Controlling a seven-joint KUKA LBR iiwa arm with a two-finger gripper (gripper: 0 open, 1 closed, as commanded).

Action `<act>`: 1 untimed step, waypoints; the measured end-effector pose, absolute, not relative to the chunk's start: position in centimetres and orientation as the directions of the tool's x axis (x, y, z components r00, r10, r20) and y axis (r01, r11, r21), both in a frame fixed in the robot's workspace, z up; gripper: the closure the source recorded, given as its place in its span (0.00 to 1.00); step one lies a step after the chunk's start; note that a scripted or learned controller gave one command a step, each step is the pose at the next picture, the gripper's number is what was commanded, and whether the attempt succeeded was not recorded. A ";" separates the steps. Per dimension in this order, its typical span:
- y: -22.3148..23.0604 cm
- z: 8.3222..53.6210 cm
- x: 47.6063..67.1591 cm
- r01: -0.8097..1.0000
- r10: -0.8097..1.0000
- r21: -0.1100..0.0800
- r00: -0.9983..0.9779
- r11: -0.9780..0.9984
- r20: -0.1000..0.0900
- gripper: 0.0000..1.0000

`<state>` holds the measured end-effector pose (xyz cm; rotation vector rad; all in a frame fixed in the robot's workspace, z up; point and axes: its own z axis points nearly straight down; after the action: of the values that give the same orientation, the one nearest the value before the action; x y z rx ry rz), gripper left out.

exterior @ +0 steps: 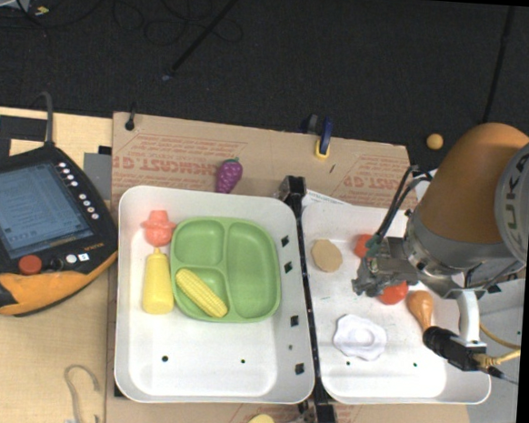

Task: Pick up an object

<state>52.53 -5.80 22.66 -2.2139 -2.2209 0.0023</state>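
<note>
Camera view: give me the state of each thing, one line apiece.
green plate: flat in left bin, holding the corn
corn: lying in plate's lower-left section
yellow bottle: lying beside plate
white cloth: crumpled in right bin
end effector: low in right bin beside red object

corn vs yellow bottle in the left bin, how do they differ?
The corn lies diagonally inside the green tray, in its lower-left compartment; the yellow bottle lies outside the tray, on the bin floor beside its left edge. The corn looks ridged, the bottle smooth. Both are yellow.
</note>
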 end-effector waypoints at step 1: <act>-2.4 23.7 52.7 1.000 1.000 -0.002 -0.002 0.002 0.002 1.00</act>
<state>52.69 -2.41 23.73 -2.2172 -2.2222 0.0001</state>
